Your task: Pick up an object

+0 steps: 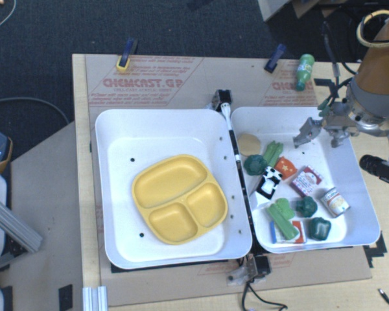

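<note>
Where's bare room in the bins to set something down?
Left bin: white floor all round the yellow tray, widest along the far wall. Right bin: a bare strip by the right wall, and the far end below the pincer. Its middle and near end are crowded with toys.

The arm (375,83) reaches in, gripper (323,133) spread, holding nothing.

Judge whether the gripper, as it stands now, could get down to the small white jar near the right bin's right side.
Probably yes. The gripper hangs over the right bin's upper part, with nothing between it and the small white jar. The jar has bare bin floor to its right, though a dark green piece lies close on its left.
</note>
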Available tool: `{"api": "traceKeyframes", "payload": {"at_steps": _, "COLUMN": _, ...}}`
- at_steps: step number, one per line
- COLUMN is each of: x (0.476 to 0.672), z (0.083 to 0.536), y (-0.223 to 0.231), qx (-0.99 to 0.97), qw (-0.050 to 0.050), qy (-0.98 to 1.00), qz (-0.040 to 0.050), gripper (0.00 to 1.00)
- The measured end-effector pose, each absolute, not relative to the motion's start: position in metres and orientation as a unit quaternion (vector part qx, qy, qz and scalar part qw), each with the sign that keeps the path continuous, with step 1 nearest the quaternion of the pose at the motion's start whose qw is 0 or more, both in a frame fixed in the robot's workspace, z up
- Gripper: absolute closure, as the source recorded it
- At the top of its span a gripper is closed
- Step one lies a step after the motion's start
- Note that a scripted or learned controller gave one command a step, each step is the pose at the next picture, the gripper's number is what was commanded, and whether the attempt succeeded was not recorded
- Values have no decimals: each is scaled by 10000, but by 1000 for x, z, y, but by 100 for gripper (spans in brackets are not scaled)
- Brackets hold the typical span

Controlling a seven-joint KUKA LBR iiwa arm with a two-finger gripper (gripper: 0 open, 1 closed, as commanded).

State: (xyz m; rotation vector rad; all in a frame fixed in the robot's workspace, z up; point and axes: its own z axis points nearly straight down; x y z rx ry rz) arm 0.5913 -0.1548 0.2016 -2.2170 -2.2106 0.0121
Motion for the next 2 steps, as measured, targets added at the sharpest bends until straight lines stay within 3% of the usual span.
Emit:
{"api": "traceKeyframes", "payload": {"at_steps": 1, "x": 594, "z": 209, "y": -155, "qx": -7071, "qw": -4, "qy": -7071, "qz": -1, "gripper": 0}}
{"api": "traceKeyframes", "payload": {"at_steps": 2, "x": 595, "z": 167, "y": -155, "qx": -7071, "qw": 25, "qy": -7071, "qz": 14, "gripper": 0}}
